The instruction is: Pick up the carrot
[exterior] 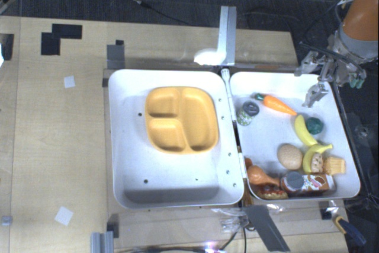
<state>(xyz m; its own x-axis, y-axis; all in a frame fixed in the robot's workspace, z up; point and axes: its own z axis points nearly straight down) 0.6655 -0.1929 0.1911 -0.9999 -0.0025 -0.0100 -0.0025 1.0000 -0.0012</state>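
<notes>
The carrot (278,104), orange with a small green top, lies in the far part of the right bin (349,145), pointing right and slightly toward the front. My gripper (317,90) hangs over the bin's far right corner, about a hand's width to the right of the carrot's tip and apart from it. Its fingers stand open with nothing between them.
The right bin also holds a small can (247,111), a banana (305,130), a dark green ball (314,125), a potato-like lump (289,155), a bottle (305,182) and other food toys. A yellow divided plate (180,118) sits in the left bin (127,145).
</notes>
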